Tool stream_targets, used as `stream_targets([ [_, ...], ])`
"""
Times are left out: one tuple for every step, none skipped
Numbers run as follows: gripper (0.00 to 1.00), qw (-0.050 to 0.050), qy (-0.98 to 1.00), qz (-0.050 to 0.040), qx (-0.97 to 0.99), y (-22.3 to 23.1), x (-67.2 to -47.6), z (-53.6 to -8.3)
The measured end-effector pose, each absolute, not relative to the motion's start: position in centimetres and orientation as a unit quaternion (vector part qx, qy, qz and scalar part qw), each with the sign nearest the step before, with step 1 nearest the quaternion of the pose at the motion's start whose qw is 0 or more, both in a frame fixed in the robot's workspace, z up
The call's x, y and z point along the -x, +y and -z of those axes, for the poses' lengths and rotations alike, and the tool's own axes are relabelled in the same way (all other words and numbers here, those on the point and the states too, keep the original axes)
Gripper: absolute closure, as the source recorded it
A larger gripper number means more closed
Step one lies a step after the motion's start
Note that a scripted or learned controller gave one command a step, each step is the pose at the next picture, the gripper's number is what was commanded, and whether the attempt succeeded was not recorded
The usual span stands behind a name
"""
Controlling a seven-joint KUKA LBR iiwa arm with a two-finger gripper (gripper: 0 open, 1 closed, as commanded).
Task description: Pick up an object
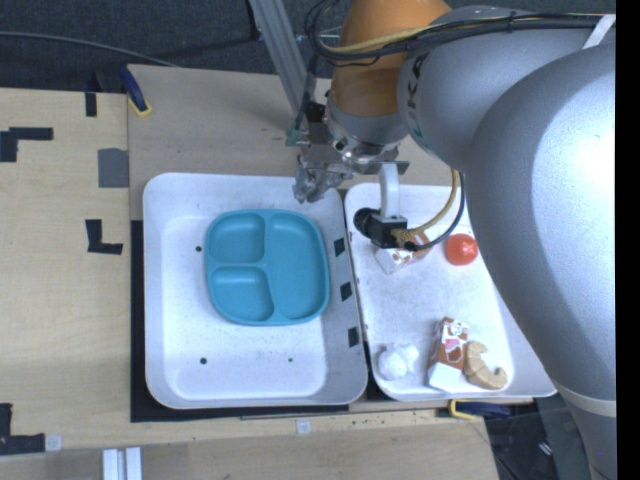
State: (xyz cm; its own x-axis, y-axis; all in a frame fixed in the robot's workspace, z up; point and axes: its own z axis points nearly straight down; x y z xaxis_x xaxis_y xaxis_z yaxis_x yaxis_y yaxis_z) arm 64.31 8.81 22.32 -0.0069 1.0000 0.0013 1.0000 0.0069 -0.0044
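Note:
My gripper (314, 185) hangs over the far rim of the left bin (160, 298), just beyond the far right corner of a teal divided plate (267, 267) that lies flat in that bin. The right bin (500, 308) holds a small red ball (461, 249), a small white piece (393, 259) near its far left, a white crumpled lump (396, 361) and a brown-and-white toy (462, 355) at its near end. I see nothing between the gripper and the plate.
The big grey arm with its orange band (385, 28) covers the right side and part of the right bin. A black fitting with cables (375, 226) hangs over the right bin's far left. A metal bar (275, 28) slants behind the gripper.

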Motion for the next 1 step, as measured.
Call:
stream_targets([
  [1.0,0.001,-0.708,-0.001,0.706,10.04,-63.51,-22.19],
])
